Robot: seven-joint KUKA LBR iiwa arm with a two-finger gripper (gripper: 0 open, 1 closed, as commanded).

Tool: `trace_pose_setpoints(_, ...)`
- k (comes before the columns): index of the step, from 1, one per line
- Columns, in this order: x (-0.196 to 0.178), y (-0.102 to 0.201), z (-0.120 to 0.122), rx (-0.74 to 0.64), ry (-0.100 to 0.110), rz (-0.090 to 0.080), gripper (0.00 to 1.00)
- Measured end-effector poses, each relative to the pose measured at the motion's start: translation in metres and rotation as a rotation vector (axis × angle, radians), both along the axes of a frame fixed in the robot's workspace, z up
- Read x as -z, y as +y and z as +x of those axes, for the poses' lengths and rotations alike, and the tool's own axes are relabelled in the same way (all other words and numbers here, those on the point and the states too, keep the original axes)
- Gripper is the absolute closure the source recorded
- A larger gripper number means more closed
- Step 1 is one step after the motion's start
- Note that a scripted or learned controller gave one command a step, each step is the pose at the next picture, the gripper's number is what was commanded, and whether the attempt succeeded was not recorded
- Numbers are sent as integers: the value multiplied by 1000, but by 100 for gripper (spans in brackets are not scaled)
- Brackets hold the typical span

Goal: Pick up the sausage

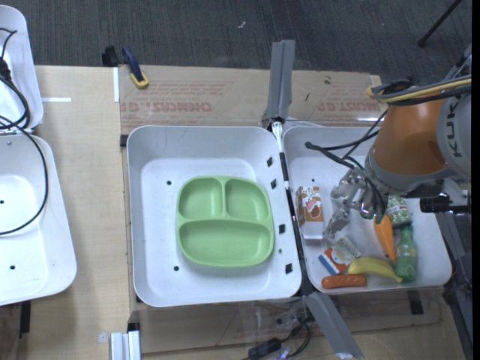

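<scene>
The sausage (344, 281) is a short red-orange link lying at the front edge of the right bin (315, 145), just left of a yellow banana (376, 268). My gripper (340, 214) hangs over the middle of that bin, above and behind the sausage, well apart from it. Its metal fingers (334, 223) point down and to the left with a gap between them and nothing in it.
Around the gripper in the right bin lie a brown snack packet (310, 205), a small white-and-blue packet (337, 254), a carrot (385, 237) and a green bottle (405, 250). The left bin (142, 201) holds a green divided plate (224, 221).
</scene>
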State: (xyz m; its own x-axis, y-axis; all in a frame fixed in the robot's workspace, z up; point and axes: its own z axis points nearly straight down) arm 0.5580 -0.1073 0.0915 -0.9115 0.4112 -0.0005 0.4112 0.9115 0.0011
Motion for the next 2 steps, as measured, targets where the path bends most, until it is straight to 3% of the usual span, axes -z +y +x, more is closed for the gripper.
trace_pose_setpoints(1, -1, -21, 22, 25, -3, 0, 0)
trace_pose_setpoints(2, -1, -54, 91, 92, -3, -1, 0)
